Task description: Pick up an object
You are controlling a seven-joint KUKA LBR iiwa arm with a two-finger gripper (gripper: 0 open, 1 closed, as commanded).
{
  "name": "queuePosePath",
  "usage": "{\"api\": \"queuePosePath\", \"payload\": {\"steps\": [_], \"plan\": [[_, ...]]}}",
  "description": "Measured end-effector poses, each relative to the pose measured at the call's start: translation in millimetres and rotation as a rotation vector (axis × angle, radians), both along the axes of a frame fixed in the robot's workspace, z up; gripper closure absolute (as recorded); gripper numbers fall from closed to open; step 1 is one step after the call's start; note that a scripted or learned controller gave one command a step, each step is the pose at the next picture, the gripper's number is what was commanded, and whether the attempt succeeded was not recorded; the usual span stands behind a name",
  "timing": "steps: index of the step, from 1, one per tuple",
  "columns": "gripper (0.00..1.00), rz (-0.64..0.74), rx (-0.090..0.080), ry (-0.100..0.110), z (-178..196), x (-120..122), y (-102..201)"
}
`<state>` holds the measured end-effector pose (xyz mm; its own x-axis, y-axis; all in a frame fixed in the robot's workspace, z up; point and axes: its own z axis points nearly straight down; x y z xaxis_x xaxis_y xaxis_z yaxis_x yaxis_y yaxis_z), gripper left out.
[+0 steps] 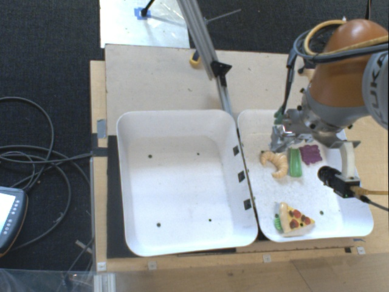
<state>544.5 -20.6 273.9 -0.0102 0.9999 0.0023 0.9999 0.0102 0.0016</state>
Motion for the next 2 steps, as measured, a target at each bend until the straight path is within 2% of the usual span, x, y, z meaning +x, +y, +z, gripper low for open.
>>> {"api": "queuePosePath", "payload": {"steps": [2], "plan": [[1.00, 0.001, 0.000, 0.003, -26, -16, 117]]}}
